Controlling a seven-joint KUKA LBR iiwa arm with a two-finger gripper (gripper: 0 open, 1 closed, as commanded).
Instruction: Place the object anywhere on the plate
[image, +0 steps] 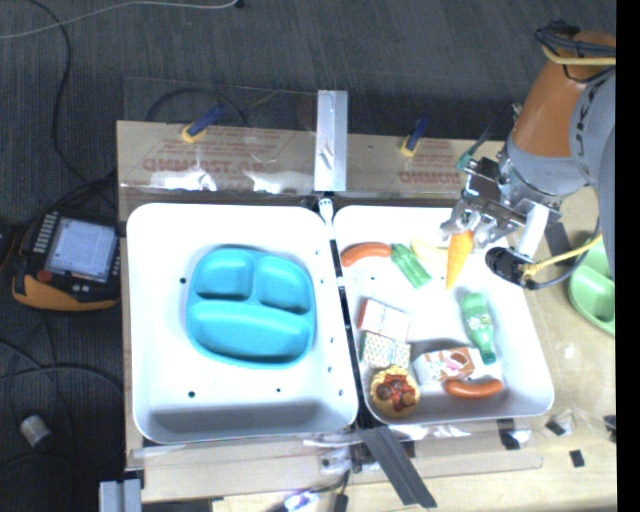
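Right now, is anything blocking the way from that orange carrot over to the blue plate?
The carrot hangs at the gripper above the right bin. Toward the blue plate lie a green pepper and a sausage, then the two bins' raised rims. All sit low, so a lifted path looks clear.

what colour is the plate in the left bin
Light blue, with three compartments; the camera view shows the plate in the left bin.

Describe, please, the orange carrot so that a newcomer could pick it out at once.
Look at the right-hand white bin, then at its far right corner, where the gripper reaches in. The carrot hangs there between its fingers, point downward. It is the one tapered, plain orange piece; the green pieces beside it are blunter.
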